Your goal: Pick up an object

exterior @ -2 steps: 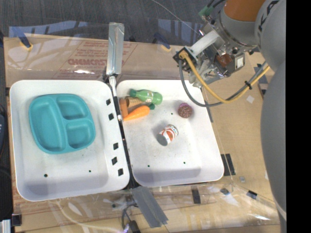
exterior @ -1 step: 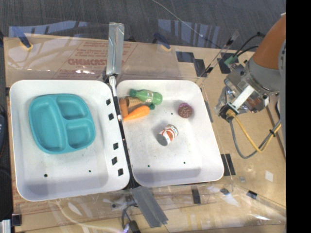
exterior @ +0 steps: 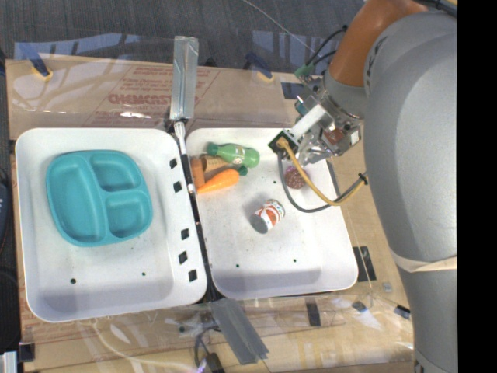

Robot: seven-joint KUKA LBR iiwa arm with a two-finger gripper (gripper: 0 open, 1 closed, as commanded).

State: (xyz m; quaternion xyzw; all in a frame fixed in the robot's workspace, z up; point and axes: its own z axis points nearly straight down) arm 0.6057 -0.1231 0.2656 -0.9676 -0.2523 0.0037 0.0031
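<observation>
the gripper [exterior: 299, 155] hangs over the right bin's [exterior: 326, 274] far right side; i cannot tell its state. a small reddish ball [exterior: 295, 178], perhaps, lies just below it, nearest

Gripper [exterior: 311, 142] fingers are being masked by wrist hardware and cables, so their state can't be read. The small dark-red object [exterior: 296, 178] below it is being partly covered; identity unclear. The arm [exterior: 411, 130] is being cut off at the right edge.
</observation>
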